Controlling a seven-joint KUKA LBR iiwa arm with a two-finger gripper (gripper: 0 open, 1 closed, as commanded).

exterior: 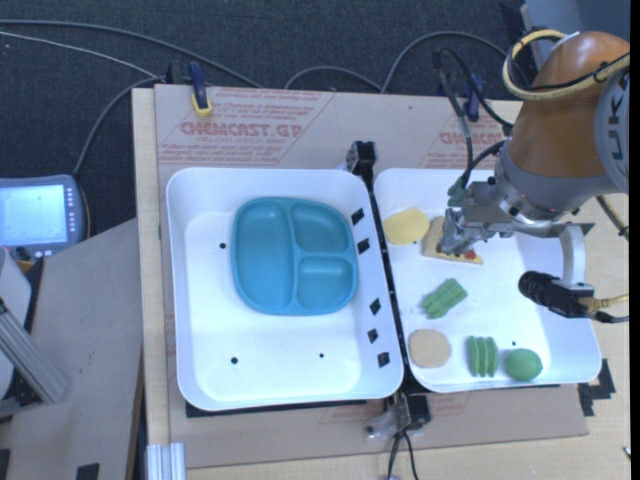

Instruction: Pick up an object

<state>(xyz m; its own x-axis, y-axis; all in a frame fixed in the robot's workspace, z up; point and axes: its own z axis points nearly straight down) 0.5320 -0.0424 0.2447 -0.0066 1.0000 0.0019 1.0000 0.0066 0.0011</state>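
My gripper point(457, 238) hangs low over the upper middle of the right bin point(560, 298). It is right on top of a flat tan slice with a red edge point(462, 257), which lies on the bin floor and is partly hidden by it. I cannot see whether the slice is gripped. A yellow round piece point(405, 226) lies just left of the gripper. Lower in the bin are a green ridged piece point(443, 297), a tan disc point(430, 347), a green striped piece point(483, 356) and a green ball point(523, 364).
The left bin point(195, 298) holds a blue divided plate point(295, 255). A black divider with clips point(371, 258) runs between the bins. A black cylinder point(550, 292) on the arm's side sticks out over the right bin's right edge.
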